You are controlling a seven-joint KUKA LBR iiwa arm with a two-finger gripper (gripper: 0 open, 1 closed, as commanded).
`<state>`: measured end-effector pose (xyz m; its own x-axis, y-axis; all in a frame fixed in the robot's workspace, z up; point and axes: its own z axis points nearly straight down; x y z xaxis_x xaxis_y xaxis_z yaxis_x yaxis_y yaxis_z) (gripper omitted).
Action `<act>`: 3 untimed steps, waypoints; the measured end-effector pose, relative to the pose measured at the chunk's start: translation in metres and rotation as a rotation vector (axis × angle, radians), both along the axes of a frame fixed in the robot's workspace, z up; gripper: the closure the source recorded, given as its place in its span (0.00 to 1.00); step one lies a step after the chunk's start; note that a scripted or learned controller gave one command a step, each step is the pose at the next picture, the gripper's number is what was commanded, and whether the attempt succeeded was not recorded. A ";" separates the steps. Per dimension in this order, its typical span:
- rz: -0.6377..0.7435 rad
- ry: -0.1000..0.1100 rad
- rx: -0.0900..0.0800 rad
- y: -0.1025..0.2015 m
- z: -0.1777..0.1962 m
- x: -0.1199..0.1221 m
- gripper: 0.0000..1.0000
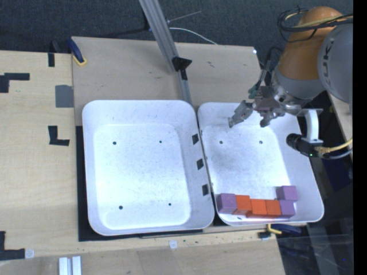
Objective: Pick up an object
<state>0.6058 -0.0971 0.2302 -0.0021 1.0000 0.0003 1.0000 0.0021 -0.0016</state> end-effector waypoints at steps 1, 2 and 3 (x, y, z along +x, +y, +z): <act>-0.004 0.008 -0.001 -0.032 -0.092 0.001 0.00; -0.002 -0.004 -0.002 -0.060 -0.071 0.025 0.00; -0.002 -0.002 -0.002 -0.091 -0.071 0.046 0.00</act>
